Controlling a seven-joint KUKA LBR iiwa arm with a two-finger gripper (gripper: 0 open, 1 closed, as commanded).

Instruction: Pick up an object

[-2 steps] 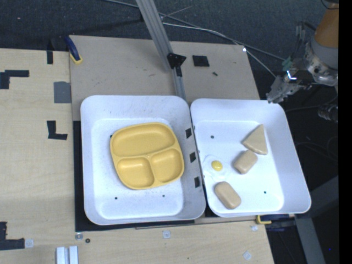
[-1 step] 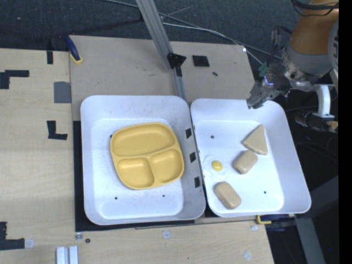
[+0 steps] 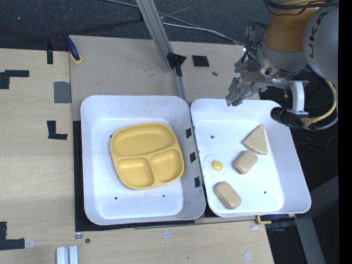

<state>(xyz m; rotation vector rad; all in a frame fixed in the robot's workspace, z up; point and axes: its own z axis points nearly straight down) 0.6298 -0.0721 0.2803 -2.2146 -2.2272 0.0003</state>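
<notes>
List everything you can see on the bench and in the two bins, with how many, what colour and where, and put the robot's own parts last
bins: 2, white, side by side on the bench
divided plate: 1, yellow, three compartments, in the left bin
wedge-shaped piece: 1, tan, right bin, toward the upper right
rounded block: 1, tan, right bin, just below the wedge
oval piece: 1, tan, right bin, near the front edge
small round piece: 1, yellow, right bin, left of the rounded block
bench top: 1, light wood colour, with black tape marks
metal pole: 1, grey, slanting down to the gap between the bins
arm: 1, grey with orange band, at upper right
hand: 1, dark, over the right bin's back-left corner
</notes>
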